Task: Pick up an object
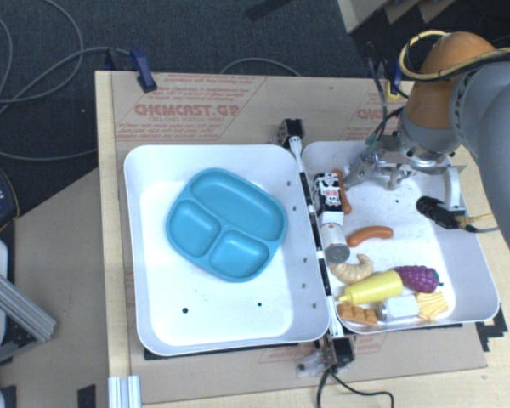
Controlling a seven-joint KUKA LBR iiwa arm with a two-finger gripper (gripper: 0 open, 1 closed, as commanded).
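Observation:
My gripper (376, 172) hangs low over the far part of the right bin (467, 262), reaching in from the right. Just left of it, a small white, red and black toy (327, 191) lies against the divider, apart from the gripper. Nearer the front lie an orange sausage (370, 235), a tan croissant (354, 268), a yellow bottle (372, 288) and purple grapes (416, 276). A grey and white cylinder (333, 238) lies by the divider. Nothing shows in the gripper's grasp.
A blue divided plate (227, 223) lies in the left bin (153, 253). Yellow waffle-like pieces (434, 305) and a white item (399, 308) crowd the right bin's front edge. Bare floor shows between the sausage and the gripper.

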